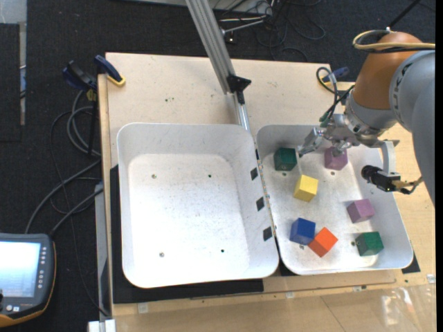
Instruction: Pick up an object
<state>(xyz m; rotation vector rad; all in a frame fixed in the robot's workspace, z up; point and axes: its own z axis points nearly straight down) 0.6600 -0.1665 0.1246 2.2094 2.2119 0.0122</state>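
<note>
My gripper [332,147] hangs over the far part of the right bin [394,216], its fingers spread open. A purple cube [336,160] sits right beneath it, between the fingers, and I cannot tell whether they touch it. A dark green cube [284,159] lies just to its left. Nearer the front are a yellow cube [306,187], a second purple cube [360,210], a blue cube [302,231] touching an orange cube [323,242], and another green cube [369,243].
The left bin [138,185] stands beside the right one, their walls meeting along the middle. A slanted metal pole [211,33] ends at the far edge between the bins. Cables and a clamp [93,75] lie at the bench's left corner.
</note>
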